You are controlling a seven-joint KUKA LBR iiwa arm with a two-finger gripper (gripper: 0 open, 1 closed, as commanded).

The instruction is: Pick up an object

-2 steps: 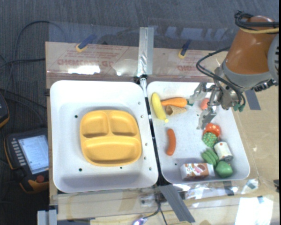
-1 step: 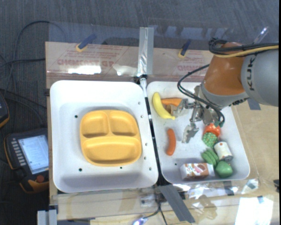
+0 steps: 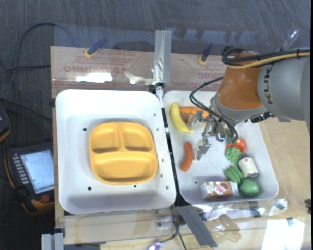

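My gripper (image 3: 209, 141) hangs over the middle of the right bin (image 3: 268, 163), its fingers spread open with nothing between them. Just left of the lower fingertip lies a red-orange sausage (image 3: 187, 156). A yellow banana (image 3: 178, 117) lies at the bin's upper left, with an orange piece (image 3: 188, 110) behind it, partly under the wrist. Right of the gripper sits a red and green strawberry (image 3: 234, 150). The orange-banded wrist covers the bin's upper right.
Along the right bin's lower right are a small white can (image 3: 248, 167), a green vegetable (image 3: 233, 174), a green round fruit (image 3: 249, 188) and a small red-brown box (image 3: 218, 189). The left bin (image 3: 73, 108) holds a yellow divided plate (image 3: 123, 151).
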